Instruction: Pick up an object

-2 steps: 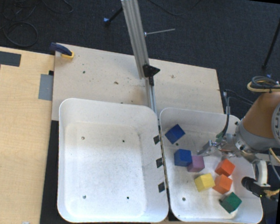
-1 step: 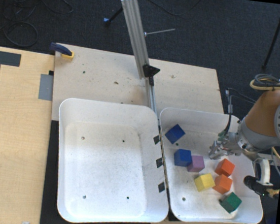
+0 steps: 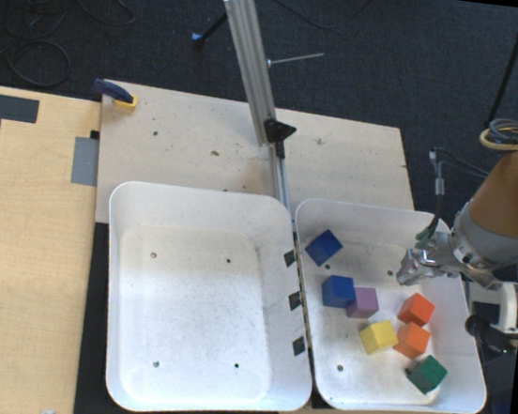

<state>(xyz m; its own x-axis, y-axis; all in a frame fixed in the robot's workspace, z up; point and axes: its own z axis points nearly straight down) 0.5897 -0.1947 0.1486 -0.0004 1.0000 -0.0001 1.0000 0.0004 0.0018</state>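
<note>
Now, quick notes.
Arm: reaching in from the right, orange band (image 3: 507, 191) showing above the grey wrist.
Gripper (image 3: 414, 269): hanging low over the upper right part of the right bin (image 3: 371, 216); claw state: cannot tell, too small and blurred.
Blocks: all lying in the right bin, none seen between the claw.
Blue block (image 3: 324, 247): sitting alone near the bin's upper left.
Second blue block (image 3: 338, 290): touching a purple block (image 3: 363, 302).
Yellow block (image 3: 377, 336): lying just beside an orange block (image 3: 412, 340).
Other orange block (image 3: 417, 309): sitting just below the gripper.
Green block (image 3: 426, 374): resting near the lower right corner.
Left bin (image 3: 146, 205): sitting beside the right one.
</note>
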